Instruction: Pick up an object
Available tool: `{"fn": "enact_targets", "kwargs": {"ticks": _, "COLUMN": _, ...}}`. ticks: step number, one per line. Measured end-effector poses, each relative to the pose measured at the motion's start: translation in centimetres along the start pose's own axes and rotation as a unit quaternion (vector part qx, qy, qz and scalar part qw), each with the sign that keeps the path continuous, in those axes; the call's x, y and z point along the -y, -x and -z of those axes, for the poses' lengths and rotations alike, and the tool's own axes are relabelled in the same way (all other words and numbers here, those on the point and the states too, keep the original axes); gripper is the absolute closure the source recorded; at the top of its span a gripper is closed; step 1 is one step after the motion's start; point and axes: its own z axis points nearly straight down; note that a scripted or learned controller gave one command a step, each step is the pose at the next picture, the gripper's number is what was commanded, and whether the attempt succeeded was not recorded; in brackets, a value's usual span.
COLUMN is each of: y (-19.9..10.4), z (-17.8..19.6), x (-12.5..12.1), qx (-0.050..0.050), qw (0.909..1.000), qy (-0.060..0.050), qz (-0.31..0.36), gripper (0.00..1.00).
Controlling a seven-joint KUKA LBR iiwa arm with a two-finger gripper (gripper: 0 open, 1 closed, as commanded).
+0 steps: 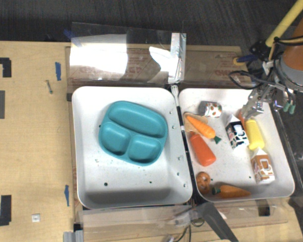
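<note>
1. Right now you are at the start of the pick: nothing has been lifted yet, and all the toys lie in the right bin [285,185].
2. Look at the gripper [256,104]. It hangs at the far right corner of that bin, just above the top end of the yellow toy [254,133]. I cannot tell if the pincer is open or closed, because it is small and tangled with wires. No toy shows between its tips.
3. See what sits close by. A small black and white carton [236,134] lies just left of the yellow toy, touching it or nearly so. A brown and white carton [262,167] lies just near of it.
4. Farther left you have two carrots: one carrot [201,126] on top, and a bigger orange-red one [202,149] under it.
5. Leave the left bin [86,180] alone. It holds a teal plate [133,132].
6. My guess is the yellow toy is the nearest pick. Your next move needs the pincer lined up across its thin width, then straight down, without bumping the little carton.
</note>
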Motion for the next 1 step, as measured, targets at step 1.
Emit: {"fn": "enact_targets", "kwargs": {"ticks": 1, "y": -0.19, "z": -0.46, "x": 0.02, "qx": -0.004, "qw": 1.0, "qy": 0.0, "qz": 0.0, "gripper": 0.0}}
